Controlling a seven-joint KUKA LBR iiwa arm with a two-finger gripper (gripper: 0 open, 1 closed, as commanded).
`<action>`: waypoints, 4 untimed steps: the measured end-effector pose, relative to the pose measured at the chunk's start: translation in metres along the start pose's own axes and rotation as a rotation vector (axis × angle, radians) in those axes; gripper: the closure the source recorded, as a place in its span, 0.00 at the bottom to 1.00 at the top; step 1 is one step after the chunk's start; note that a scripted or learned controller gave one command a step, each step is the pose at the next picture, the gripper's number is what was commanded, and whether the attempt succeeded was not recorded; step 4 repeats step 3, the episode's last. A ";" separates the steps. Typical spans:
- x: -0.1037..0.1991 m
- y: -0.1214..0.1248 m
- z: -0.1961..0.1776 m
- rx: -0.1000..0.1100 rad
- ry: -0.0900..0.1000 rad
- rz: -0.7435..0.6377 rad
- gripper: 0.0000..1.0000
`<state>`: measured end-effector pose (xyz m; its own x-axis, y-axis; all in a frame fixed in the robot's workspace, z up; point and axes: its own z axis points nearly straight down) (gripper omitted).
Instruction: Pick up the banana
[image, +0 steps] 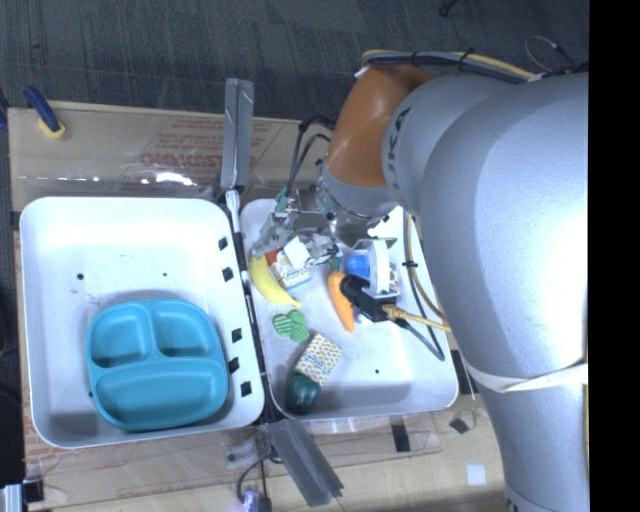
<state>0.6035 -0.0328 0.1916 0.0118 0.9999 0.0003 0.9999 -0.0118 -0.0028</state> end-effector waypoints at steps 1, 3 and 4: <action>0.057 -0.026 0.001 0.003 0.000 -0.059 0.00; 0.035 -0.018 0.001 0.000 0.000 -0.177 0.00; 0.035 -0.018 0.001 0.000 0.000 -0.177 0.00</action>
